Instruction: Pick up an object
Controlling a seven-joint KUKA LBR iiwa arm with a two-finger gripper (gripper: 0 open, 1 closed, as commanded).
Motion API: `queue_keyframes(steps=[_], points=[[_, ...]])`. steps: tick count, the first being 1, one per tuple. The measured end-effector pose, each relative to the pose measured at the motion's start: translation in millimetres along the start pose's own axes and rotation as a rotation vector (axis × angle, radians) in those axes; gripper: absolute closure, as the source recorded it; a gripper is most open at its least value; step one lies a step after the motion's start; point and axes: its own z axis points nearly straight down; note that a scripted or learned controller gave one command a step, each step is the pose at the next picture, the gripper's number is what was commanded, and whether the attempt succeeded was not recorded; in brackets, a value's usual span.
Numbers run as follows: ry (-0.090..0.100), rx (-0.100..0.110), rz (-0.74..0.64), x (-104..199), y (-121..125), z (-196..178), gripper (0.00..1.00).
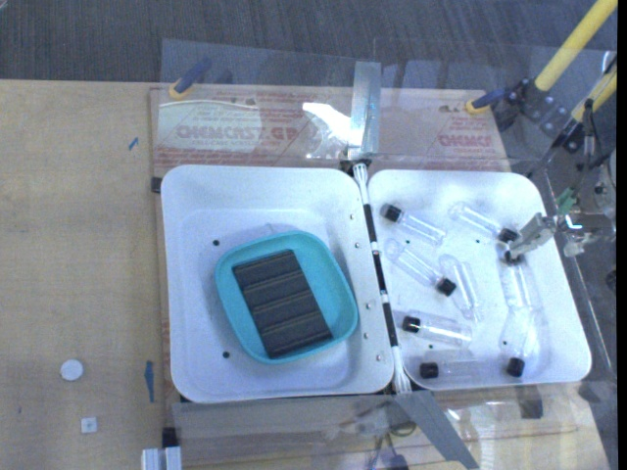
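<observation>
Several clear vials with black caps lie scattered in the right bin (549, 360). One vial (415, 225) lies at the upper left, another vial (437, 330) near the bin's front. My gripper (521, 243) reaches in over the right rim, low over the bin's upper right part. Its tip is beside the black cap (507, 234) of a vial (474, 218) and just above an upright-lying vial (517, 306). I see nothing clearly held in it. The arm behind it is mostly cut off at the right edge.
The left bin (186, 262) holds a teal tray (338, 297) with a dark grey ridged block (282, 303) in it. A metal divider strip (376, 262) runs between the bins. A yellow pole (583, 27) slants at the top right.
</observation>
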Motion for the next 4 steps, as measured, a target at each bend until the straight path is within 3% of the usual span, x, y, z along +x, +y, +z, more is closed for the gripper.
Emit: queue_keyframes(steps=[1, 2, 3, 4], points=[[0.011, 0.005, 0.011, -16, 4, 114, 0.0], [0.011, -0.006, -0.004, -7, 30, 139, 0.0], [0.015, -0.004, -0.019, -10, 39, 139, 0.0], [0.0, -0.007, -0.033, -2, 63, 141, 0.0]])
